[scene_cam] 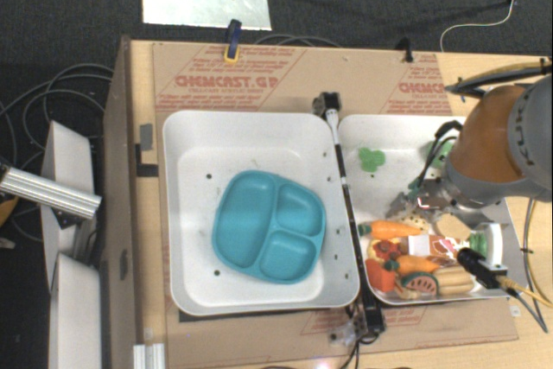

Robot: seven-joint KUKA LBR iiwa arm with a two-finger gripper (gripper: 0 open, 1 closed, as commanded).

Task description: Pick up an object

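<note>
The right bin (pixel 393 138) holds a heap of toy food along its front: an orange carrot (pixel 393 229), a red piece (pixel 387 250), a watermelon slice (pixel 417 283), a tan bread-like piece (pixel 455 280) and a white-and-green item (pixel 488 244). A small green toy (pixel 371 158) lies alone toward the back of that bin. My gripper (pixel 416 205) hangs low over the right bin, just above and behind the carrot, at the end of the grey and orange arm (pixel 501 143). Its fingertips are hard to make out against the pile.
The left bin (pixel 194 138) holds a teal divided plate (pixel 270 225). A black bar (pixel 341 173) runs along the seam between the bins. Cables lie on the dark floor to the left and behind the bench.
</note>
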